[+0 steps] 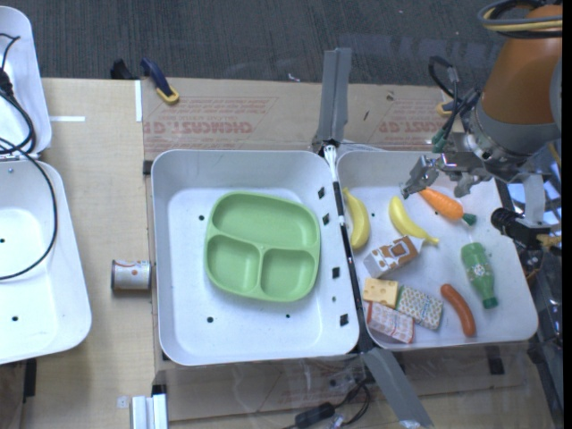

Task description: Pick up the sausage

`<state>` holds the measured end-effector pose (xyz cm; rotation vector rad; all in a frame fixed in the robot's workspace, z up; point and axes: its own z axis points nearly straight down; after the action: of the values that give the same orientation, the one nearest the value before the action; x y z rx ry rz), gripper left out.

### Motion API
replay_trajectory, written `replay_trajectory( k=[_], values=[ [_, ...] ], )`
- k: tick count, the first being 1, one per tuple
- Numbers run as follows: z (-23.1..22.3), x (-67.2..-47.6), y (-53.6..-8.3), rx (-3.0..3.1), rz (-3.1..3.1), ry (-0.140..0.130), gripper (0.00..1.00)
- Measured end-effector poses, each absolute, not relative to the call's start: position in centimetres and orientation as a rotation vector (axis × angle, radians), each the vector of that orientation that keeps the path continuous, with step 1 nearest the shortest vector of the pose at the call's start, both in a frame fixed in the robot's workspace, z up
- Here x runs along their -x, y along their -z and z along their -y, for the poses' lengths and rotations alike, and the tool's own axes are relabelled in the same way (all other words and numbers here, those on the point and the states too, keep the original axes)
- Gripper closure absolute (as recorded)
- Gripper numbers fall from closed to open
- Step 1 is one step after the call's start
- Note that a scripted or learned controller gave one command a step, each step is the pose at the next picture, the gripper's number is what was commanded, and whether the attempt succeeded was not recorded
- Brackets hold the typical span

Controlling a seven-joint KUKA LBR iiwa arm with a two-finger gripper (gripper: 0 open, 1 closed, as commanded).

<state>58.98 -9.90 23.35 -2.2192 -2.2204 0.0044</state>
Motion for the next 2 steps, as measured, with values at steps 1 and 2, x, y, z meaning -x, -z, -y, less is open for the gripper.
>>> replay_trajectory(
  k=[1, 2],
  values=[
    [14.1, -53.4, -15.0, 2.176, 2.263, -0.003, 0.0],
    [16.9, -48.0, -9.5, 2.0, 2.427, 0.008, 0.0]
  ],
)
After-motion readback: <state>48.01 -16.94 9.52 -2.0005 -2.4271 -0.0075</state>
